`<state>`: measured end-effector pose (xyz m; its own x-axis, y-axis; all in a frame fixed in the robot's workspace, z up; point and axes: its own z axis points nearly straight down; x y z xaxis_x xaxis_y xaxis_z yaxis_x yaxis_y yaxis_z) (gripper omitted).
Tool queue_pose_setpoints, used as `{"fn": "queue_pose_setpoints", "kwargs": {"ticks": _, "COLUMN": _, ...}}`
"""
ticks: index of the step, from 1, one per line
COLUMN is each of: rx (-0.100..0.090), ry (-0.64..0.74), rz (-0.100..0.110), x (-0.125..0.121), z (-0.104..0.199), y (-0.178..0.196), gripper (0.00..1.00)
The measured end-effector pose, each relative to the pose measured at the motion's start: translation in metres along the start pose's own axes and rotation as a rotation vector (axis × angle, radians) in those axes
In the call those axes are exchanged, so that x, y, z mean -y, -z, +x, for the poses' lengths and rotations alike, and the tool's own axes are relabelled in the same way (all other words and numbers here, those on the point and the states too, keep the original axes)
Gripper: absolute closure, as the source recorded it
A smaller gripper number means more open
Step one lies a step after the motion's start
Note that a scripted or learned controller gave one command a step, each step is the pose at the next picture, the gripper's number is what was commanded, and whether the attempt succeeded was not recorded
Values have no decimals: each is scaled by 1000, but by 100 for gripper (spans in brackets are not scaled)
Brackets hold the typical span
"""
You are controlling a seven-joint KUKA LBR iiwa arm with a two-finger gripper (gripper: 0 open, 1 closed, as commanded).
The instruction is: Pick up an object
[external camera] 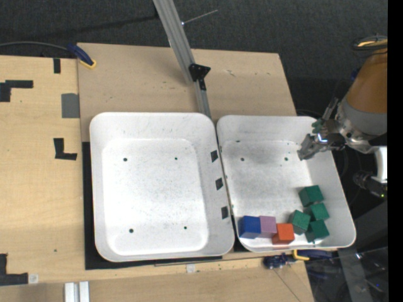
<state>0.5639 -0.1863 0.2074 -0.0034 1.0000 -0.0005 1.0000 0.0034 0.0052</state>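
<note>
No legible text, labels, brand marks or numbers anywhere in the camera view. The black tape pieces [17, 88] on the counter [38, 168] form plain bars and angles, not characters. Blocks and bins carry no print.

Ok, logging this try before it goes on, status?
Tool over right bin, upper right, nothing seen in it. Blocks clustered at the bin's near right corner, untouched. Path to them clear.
</note>
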Motion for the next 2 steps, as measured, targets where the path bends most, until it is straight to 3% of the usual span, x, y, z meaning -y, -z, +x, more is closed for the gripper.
{"fn": "queue_pose_setpoints", "kwargs": {"ticks": 1, "rx": 0, "ry": -1, "rz": 1, "x": -2, "z": 1, "y": 42, "gripper": 100}}
{"fn": "queue_pose_setpoints", "kwargs": {"ticks": 2, "rx": -2, "ry": 2, "rz": 7, "x": 5, "z": 60, "y": 30, "gripper": 100}}
